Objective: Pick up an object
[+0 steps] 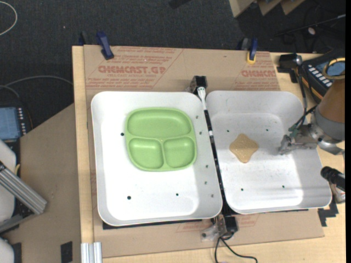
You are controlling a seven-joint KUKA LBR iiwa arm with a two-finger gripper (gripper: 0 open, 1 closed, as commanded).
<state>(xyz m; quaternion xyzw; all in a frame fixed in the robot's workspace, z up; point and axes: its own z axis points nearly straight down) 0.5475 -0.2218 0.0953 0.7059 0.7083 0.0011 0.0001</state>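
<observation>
Tan flat piece: I see it lying centre-left in the right bin | gripper at frame right, apart from it, jaws' state I cannot tell | green divided tray in left bin.

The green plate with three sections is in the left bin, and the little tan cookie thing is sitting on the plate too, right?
Not quite. The camera view shows the tan piece lying in the right bin, not on the plate. The green three-section plate is in the left bin, as you said.
</observation>
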